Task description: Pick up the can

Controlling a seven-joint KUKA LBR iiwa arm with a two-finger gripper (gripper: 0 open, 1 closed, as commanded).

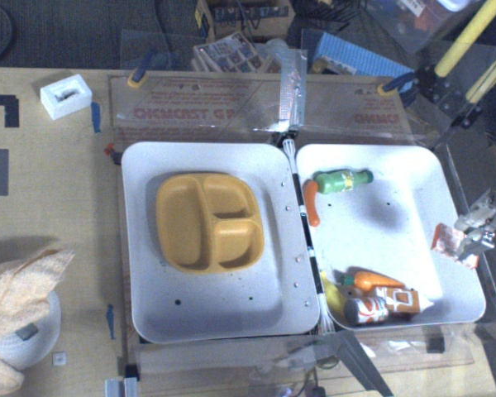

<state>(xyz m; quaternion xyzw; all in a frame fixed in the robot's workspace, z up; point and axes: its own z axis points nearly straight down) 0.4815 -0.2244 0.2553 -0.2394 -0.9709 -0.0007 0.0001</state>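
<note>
Currently: two bins, can unpicked.
Far left of the claw, a yellow divided tray fills the left bin. In the right bin, the can lies on its side, leftward and nearer the camera than the claw; approach should probably span its narrow body. Claw sits at the bin's right rim; its opening cannot be told.

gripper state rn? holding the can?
Hand: at the right bin's right edge, open or closed cannot be told. Can lies at the bin's front, apart from it.
</note>
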